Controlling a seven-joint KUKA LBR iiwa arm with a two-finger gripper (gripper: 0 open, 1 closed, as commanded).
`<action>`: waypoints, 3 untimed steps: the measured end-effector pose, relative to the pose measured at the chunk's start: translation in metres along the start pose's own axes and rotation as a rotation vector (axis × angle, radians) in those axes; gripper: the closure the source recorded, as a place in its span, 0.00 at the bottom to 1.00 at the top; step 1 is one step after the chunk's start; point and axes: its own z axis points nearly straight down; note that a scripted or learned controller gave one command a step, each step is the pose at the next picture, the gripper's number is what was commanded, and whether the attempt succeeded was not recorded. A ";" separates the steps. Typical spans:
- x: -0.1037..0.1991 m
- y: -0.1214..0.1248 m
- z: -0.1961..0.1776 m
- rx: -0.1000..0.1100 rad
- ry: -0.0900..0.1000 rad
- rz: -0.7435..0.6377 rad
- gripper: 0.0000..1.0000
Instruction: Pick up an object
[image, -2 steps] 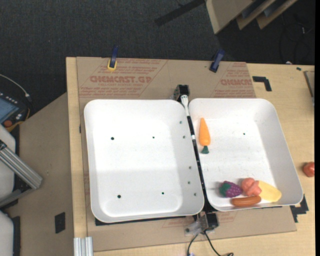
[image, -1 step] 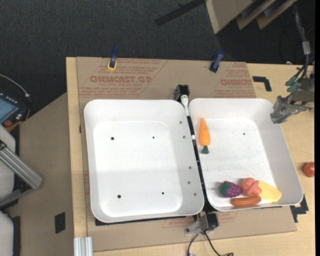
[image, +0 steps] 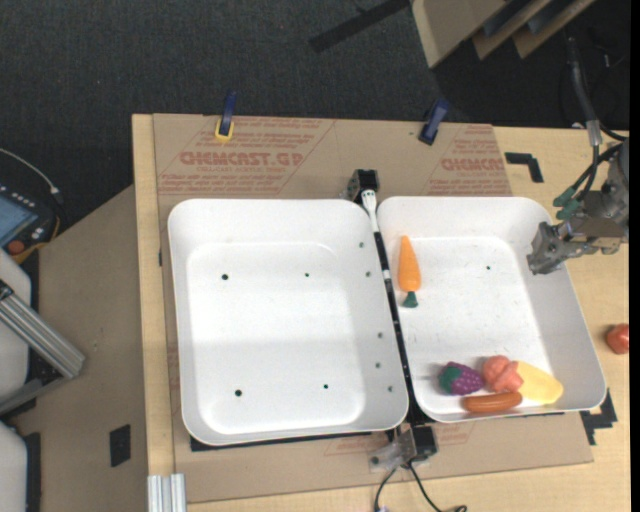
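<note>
Camera view: two shallow white plastic bins are seen side by side on a brown cardboard-covered bench (image: 300, 150). The left white bin (image: 200, 240) and the right white bin (image: 560, 310) are touching along their inner edges, where a black strip runs between them.

The grey two-finger gripper (image: 548, 252) is seen at the right bin's far right rim, just above the bin wall. Whether it is released or clenched cannot be told, and nothing is seen held by it.

An orange plastic carrot with a green stem end (image: 408, 264) is lying in the right bin, close to its left wall, with the stem end pointed toward the near side. Four toy foods are clustered in the near right corner of the same bin: a purple bunch of grapes with a green tip (image: 461, 378), a pink-orange lumpy piece (image: 502, 373), a yellow wedge-shaped piece (image: 541, 384) and a red-orange sausage-shaped piece (image: 490, 403). These four are touching or nearly touching. The carrot is well apart from them and from the gripper.

A small orange-red object (image: 617, 339) is lying on the bench, outside the right bin.
</note>
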 end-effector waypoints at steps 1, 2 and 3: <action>0.022 -0.018 -0.042 -0.011 -0.002 -0.002 1.00; 0.069 0.024 -0.172 -0.021 -0.002 -0.005 1.00; 0.018 0.054 -0.089 0.000 -0.001 0.004 1.00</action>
